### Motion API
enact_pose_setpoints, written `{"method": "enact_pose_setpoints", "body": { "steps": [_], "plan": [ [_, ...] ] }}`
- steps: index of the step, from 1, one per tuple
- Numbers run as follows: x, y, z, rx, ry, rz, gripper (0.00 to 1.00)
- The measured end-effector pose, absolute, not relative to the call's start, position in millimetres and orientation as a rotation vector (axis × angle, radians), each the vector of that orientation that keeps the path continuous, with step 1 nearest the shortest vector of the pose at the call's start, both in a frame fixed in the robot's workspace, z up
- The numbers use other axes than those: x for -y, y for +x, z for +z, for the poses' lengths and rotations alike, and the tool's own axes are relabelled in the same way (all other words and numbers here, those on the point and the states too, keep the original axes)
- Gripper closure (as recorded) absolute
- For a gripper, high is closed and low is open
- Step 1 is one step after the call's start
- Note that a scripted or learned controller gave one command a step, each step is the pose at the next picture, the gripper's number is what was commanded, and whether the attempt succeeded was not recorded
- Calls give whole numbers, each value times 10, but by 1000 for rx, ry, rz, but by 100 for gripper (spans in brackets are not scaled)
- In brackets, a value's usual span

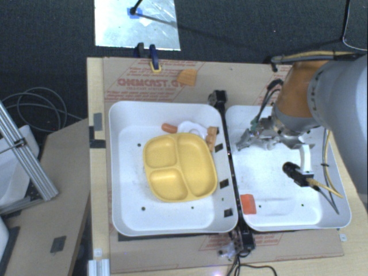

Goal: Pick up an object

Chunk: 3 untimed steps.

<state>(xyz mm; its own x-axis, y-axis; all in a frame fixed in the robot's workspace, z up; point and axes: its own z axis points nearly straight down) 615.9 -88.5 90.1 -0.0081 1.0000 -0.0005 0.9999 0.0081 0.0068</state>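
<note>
Two white bins sit side by side. The left bin (pixel 123 171) holds one yellow divided tray (pixel 179 167), one small orange sausage-shaped piece (pixel 169 128), one white object (pixel 192 129) and one tan block (pixel 211 135) by its right wall. The right bin (pixel 287 211) holds one orange-red block (pixel 247 203) in its near left corner (open floor lies to its right). The gripper (pixel 257 135) hovers over the right bin's far left part; whether it is open or closed cannot be told.
</note>
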Motion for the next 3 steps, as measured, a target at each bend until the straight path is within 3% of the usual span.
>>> {"method": "enact_pose_setpoints", "body": {
  "steps": [1, 2, 3],
  "plan": [
    [1478, 6722, 1532, -2212, 2211, 8, 0],
    [1308, 6689, 1238, -2227, 2215, 2, 0],
    [1315, 6703, 1366, -2226, 2208, 5, 100]
  ]
}}
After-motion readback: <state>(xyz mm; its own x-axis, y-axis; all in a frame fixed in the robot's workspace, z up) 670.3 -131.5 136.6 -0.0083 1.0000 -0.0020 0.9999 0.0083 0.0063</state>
